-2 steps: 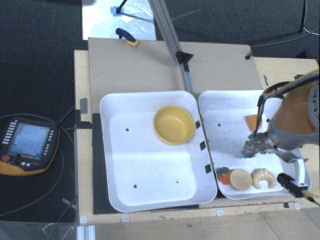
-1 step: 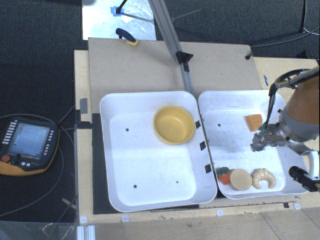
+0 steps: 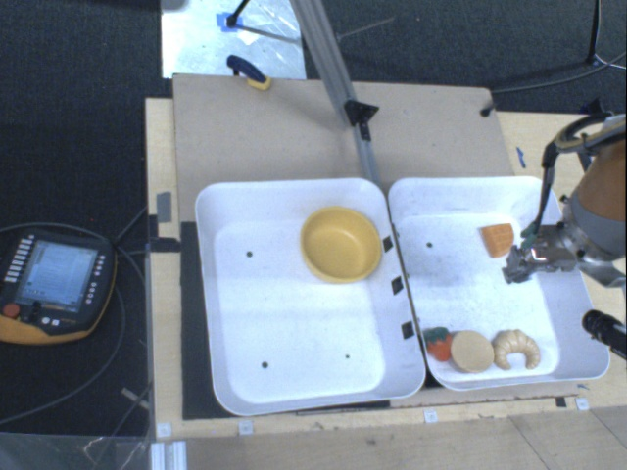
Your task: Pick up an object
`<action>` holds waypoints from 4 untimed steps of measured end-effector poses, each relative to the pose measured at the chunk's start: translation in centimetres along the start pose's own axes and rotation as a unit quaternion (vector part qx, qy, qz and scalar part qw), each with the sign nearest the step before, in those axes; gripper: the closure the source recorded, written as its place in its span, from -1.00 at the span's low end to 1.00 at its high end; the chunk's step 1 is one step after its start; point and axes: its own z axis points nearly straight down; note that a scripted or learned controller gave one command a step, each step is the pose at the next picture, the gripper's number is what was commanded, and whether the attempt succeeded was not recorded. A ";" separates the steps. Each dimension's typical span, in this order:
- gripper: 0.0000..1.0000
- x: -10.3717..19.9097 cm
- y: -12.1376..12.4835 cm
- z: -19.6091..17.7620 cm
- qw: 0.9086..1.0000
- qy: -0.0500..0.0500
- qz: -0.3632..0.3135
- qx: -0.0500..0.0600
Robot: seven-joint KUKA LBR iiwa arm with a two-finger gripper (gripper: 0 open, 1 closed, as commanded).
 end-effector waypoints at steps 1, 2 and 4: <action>1.00 0.9 -0.1 -4.8 1.000 0.000 0.000 0.000; 1.00 5.3 1.8 -5.4 1.000 0.001 -0.002 0.002; 1.00 13.8 6.0 -5.4 1.000 0.001 -0.002 0.002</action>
